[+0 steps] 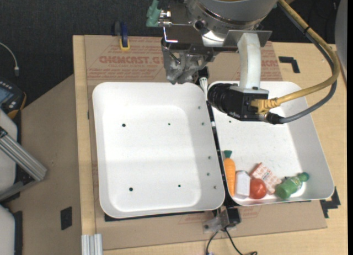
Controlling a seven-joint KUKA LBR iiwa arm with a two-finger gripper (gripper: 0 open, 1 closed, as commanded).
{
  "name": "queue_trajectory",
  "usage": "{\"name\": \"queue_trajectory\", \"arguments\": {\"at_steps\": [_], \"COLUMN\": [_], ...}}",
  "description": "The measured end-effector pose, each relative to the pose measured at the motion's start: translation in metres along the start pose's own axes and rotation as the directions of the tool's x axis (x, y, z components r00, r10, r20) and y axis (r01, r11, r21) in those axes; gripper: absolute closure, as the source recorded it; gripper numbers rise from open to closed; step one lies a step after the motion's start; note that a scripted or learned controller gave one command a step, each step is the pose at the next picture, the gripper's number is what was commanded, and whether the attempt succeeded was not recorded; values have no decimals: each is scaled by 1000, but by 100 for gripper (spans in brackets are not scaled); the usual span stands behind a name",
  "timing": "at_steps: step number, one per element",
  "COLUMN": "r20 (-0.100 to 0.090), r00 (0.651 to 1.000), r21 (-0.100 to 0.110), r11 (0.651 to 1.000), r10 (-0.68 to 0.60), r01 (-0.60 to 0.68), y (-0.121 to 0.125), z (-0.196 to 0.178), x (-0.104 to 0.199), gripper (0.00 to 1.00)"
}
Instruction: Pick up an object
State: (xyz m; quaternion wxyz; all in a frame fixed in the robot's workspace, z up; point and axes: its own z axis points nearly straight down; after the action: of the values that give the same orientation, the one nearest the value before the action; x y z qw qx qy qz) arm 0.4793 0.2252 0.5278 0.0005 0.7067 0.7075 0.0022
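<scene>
Partly, pincer [185, 72] fingers blurred, indistinct

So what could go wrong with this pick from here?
The gripper hangs over the bins' far edge, while the carrot, tomato and green bottle crowd the right bin's near corner. A descent there could nudge neighbours or hit the wall. The yellow cable might snag.

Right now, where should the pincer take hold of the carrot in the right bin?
Probably mid-body, coming from above. The carrot lies lengthwise against the right bin inner wall, with a block touching its other side, so close along its length, not across.
</scene>
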Motion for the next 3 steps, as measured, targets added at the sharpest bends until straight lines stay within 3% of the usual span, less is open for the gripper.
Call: {"name": "queue_trajectory", "arguments": {"at_steps": [2,3], "r20": [-1,6], "r00": [1000,1000], "r21": [-1,11], "r11": [1000,1000], "r10": [-1,7], "r01": [1,-8], "y": [0,-1], "z": [-18,39], "x": [0,-70], "gripper": [100,100]}}
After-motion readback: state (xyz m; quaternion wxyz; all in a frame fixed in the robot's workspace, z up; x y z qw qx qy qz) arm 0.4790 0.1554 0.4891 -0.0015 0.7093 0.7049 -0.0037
